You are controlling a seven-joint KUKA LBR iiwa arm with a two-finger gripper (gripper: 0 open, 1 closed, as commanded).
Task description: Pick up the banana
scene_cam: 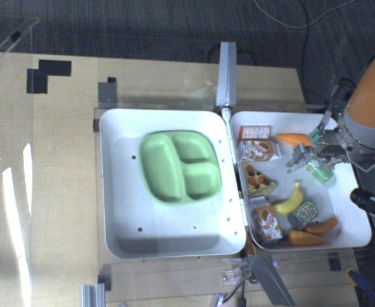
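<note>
Banana [290,201] lies in the lower middle of the right bin [360,187], touching a can [304,213], slice of pizza [259,180] to its left. Gripper [304,153] hovers above-right of it; can't tell its opening, nothing visibly held.

No text, brand, number or sign is legible. The small box [255,133] at the back left corner of the right bin [360,235] carries a red printed band, too small to read. The packets [259,151] beside it and the can [304,212] near the front edge carry printed labels, also unreadable.
</note>
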